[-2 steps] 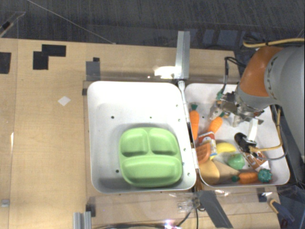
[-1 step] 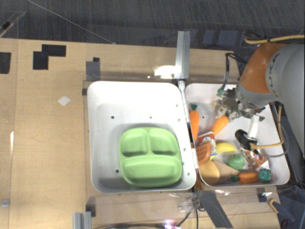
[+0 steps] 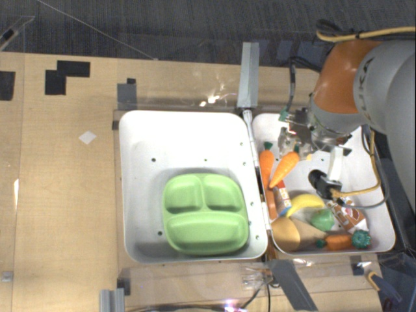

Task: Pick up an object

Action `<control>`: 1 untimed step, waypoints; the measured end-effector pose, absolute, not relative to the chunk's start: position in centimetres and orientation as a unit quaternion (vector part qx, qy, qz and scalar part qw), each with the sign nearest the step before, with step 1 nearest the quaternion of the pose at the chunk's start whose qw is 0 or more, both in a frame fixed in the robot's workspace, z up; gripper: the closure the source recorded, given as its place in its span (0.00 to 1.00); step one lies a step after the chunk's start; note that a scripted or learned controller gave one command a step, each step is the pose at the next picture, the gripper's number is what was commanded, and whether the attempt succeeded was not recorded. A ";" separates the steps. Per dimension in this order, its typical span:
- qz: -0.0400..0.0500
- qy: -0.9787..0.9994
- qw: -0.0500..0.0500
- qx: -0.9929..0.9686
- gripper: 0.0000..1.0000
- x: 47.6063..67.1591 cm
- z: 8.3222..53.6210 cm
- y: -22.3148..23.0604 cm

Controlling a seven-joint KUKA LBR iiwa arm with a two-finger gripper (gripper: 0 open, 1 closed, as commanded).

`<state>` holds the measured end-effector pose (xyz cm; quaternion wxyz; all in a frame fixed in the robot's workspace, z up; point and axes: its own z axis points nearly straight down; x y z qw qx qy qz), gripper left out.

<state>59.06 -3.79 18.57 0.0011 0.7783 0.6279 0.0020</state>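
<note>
Two bins [image 3: 130, 174] side by side; gripper [image 3: 294, 145] over right one, fingers pinching carrot's [image 3: 283, 169] top end. Carrot hangs tilted, tip toward bin's left wall, above banana [image 3: 305, 203].

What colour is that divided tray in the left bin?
Light green: the divided tray shows clearly in the camera view.

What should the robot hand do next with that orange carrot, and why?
Probably lift a little, straight up. The gripper sits at the top end of the carrot in the right bin, and the carrot already tilts above the pile of toy food. A small rise would show whether it really comes along; I can't tell how firmly it's held.
</note>
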 end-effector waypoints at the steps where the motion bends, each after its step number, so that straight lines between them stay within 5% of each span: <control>1: 0.001 0.655 0.001 0.756 1.00 57.5 18.5 -5.6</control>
